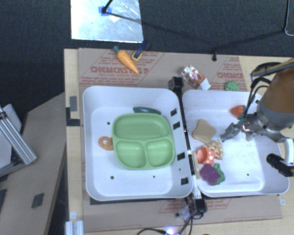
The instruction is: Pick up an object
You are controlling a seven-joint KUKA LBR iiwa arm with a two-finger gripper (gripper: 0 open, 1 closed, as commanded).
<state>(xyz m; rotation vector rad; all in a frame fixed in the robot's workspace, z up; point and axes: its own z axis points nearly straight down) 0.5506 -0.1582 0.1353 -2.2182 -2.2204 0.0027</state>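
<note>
Your gripper [231, 131] sits over the right shallow white bin [250, 180], just right of the tan toast-shaped toy slice [204, 130]; can't tell its grasp state. Nothing visibly held. Below the toast: a red-orange toy cup [204, 154] and a purple toy grape bunch [211, 174]. 1 green 3-compartment tray [142, 140] fills the left bin.

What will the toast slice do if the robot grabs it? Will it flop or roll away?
The toast slice looks like a toy, so it is probably stiff and light, not floppy. It lies flat on the floor of the right bin, so it is unlikely to roll. Being thin and flat, it may slide rather than lift when the gripper pinches.
</note>
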